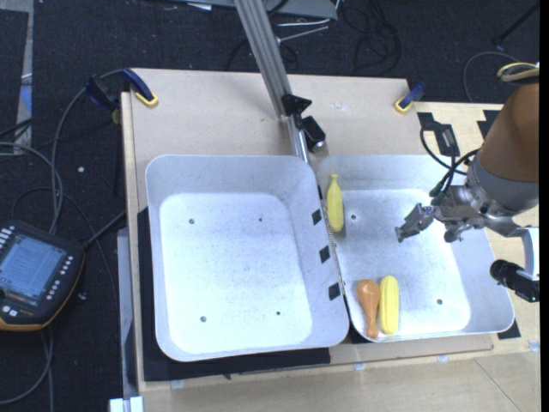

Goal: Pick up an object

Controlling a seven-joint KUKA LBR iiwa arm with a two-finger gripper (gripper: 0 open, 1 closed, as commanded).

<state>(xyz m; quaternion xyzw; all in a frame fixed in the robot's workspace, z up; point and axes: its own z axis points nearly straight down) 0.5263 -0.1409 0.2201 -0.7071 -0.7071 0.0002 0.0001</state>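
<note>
Three small objects lie in the right bin (446, 273). A yellow banana-shaped piece (334, 202) rests against the bin's left wall near the back. At the front left, an orange pear-shaped piece (370, 303) lies beside a yellow oblong piece (389, 304), the two touching. My gripper (412, 226) hangs over the middle of the right bin, pointing left, to the right of the banana piece and above the front pair. I see nothing between its fingers.
The left bin (232, 256) adjoins the right one along a shared wall with black clips (326, 252). A slanted metal pole (270, 54) reaches down to the bins' back junction. Yellow-blue clamps (141, 88) grip the bench corners. A teach pendant (30, 269) lies far left.
</note>
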